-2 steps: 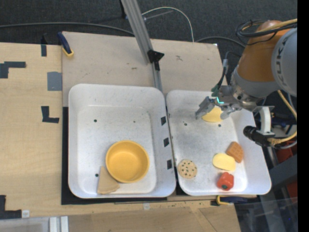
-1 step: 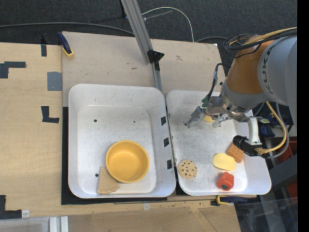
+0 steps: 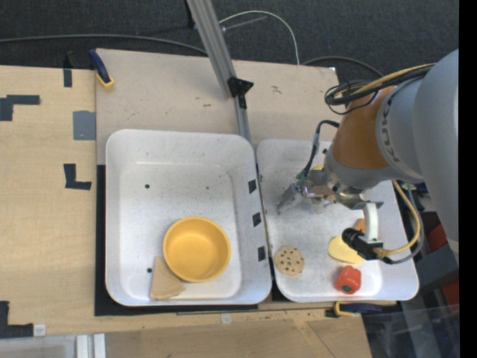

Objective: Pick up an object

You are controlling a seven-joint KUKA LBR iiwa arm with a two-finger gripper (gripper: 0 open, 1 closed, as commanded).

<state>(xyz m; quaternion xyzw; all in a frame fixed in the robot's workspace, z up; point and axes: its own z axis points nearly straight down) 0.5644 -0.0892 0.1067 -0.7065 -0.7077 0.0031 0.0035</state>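
Seeing round yellow plastic bowl [image 3: 197, 248] and tan wedge [image 3: 165, 285] in left white bin [image 3: 119, 200] | right white bin [image 3: 279, 155]: cookie [image 3: 288, 260], red fruit [image 3: 347, 279] | gripper [image 3: 292, 197] jaws apart, holding nothing

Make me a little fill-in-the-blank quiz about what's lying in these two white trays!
1. The yellow bowl sits in the ____ bin.
2. The cookie lies in the ____ bin.
3. The small object nearest the right bin's front edge is ____ in colour.
4. The arm's tool hangs over the ____ bin.

Missing words: left; right; red; right
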